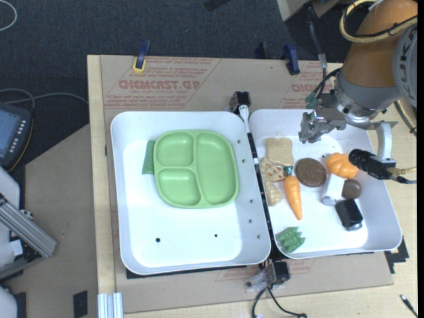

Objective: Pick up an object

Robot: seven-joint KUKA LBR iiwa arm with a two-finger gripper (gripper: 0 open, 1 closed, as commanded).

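Partly blurred tool (313, 130) above right bin (381, 234), fingers indistinct

Both white bins (126, 197) look like smooth, slightly glossy plastic. The green divided plate (196, 167) is matt plastic, as are the toy carrot (293, 195) and the brown disc (310, 171). The tabletop (99, 111) is covered by tan, paper-like sheeting printed in red. The arm's orange band (377, 42) shines glossy; the claw (317, 128) looks like dull grey metal.
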